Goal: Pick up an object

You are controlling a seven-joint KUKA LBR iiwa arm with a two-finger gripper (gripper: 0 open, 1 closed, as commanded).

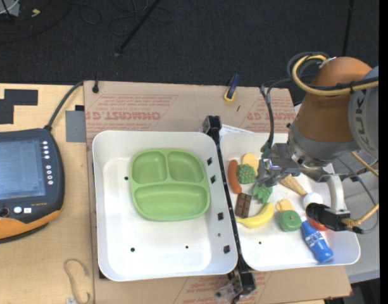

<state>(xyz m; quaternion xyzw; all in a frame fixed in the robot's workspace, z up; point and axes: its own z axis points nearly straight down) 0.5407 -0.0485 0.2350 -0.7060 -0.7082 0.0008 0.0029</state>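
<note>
The right bin (345, 253) holds a heap of toy foods. My gripper (266, 177) hangs low over its left half, right above a green leafy piece (263, 194) and beside a small broccoli (246, 173). A red sausage (234, 177) lies along the bin's left wall. In front of the gripper lie a brown chocolate bar (244, 204) and a yellow banana (258, 217). To its right sit a wafer cone (294, 184) and a green round fruit (290, 220). Whether the gripper touches the leafy piece cannot be made out.
A green divided plate (169, 184) rests in the left bin (111, 246). A blue bottle (316, 244) and a red-and-white piece (316, 211) lie at the right bin's front right. A tablet-like pendant (19, 173) sits on the bench at far left.
</note>
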